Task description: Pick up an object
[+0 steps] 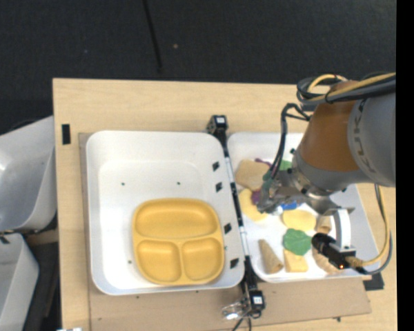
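Reaching in from the right, the grey arm [345, 143] with its orange band hangs low over the right bin [252, 143], and its gripper [268, 197] sits down among the small objects near that bin's left side. Whether anything is caught in the gripper I cannot tell, since the wrist and dark cabling cover that spot. Around it lie a tan flat piece [248, 174] toward the bin's upper left, a yellow piece [300, 219] just right of the gripper, a green object [297, 241] below that, and a tan wedge [270, 255] near the bin's lower edge beside a small yellow block [297, 263]. A bit of purple and green shows by the arm's upper side, too small to identify. The left bin [103, 185] holds a yellow three-compartment tray [178, 241], lying flat in its lower half, well apart from the gripper. Both bins rest on the wooden bench [69, 102].
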`<state>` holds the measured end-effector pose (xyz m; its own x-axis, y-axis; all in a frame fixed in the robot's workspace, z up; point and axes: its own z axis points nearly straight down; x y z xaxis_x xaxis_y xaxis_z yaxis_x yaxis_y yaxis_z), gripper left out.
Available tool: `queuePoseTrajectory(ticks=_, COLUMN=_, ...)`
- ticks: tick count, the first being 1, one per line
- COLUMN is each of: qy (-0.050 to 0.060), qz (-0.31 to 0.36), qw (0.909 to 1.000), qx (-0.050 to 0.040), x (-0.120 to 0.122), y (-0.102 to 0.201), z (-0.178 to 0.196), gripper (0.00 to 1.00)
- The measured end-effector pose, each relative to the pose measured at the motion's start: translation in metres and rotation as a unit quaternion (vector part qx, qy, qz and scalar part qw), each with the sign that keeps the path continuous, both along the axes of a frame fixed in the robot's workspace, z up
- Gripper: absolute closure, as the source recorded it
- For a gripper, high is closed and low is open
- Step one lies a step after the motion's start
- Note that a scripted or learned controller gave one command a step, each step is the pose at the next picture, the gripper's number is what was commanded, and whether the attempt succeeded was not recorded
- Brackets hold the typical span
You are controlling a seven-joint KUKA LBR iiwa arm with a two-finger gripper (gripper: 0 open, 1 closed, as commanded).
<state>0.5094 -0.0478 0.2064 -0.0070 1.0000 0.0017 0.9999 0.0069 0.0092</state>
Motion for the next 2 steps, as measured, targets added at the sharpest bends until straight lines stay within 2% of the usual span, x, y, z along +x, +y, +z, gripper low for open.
queuePoseTrajectory(ticks=1, qy=0.001, qz=-0.001, qw=1.0000, qx=-0.0007, x=-0.019, y=0.020, z=0.062, gripper=1.00)
queuePoseTrajectory(ticks=2, qy=0.003, qz=-0.005, qw=1.0000, qx=-0.0025, x=-0.019, y=-0.032, z=0.093, gripper=1.00)
